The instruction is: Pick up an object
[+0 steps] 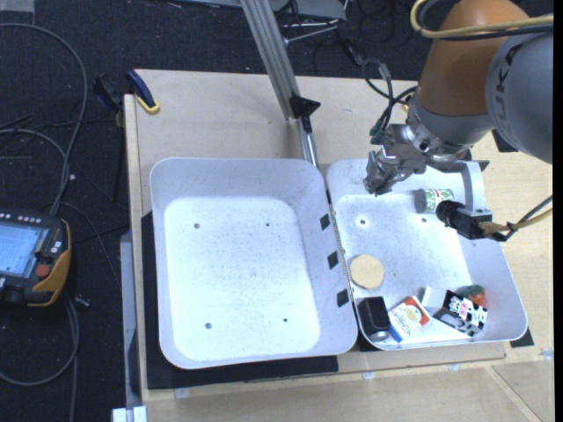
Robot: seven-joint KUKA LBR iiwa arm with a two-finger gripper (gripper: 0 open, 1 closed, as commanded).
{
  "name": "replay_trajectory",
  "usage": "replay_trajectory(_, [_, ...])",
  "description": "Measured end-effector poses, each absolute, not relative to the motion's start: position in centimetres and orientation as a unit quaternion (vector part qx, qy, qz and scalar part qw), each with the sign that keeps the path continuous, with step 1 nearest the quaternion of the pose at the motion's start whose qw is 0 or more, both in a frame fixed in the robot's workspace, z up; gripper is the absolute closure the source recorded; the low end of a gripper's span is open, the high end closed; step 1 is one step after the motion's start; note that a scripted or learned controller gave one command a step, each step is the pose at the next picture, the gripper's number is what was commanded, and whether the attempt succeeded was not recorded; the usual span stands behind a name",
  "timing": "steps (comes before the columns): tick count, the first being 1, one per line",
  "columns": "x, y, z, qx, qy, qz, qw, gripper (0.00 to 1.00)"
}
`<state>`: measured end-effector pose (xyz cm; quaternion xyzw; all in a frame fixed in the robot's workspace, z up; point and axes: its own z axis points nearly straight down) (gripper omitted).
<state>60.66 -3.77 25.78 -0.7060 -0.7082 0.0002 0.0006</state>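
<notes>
My gripper (380,181) hangs over the far left part of the right bin (493,275), with nothing visible between its fingers. Below it in that bin lie a round tan disc (367,272), a black block (374,316), an orange and white packet (409,313) and a small dark patterned box (463,309). A green and white can (432,200) lies at the bin's far side, just right of the gripper.
The left bin (167,262) sits beside the right one, with black clips along the shared edge. A slanted metal rail (273,51) rises behind the bins. A handheld pendant (31,258) lies off the bench at left.
</notes>
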Motion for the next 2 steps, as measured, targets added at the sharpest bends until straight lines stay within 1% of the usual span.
replay_trajectory(1, [60.5, 0.7, 24.8, -0.706, -0.709, 0.0000, 0.001, 1.00])
replay_trajectory(2, [59.9, 5.5, 25.1, -0.706, -0.709, -0.0004, 0.000, 1.00])
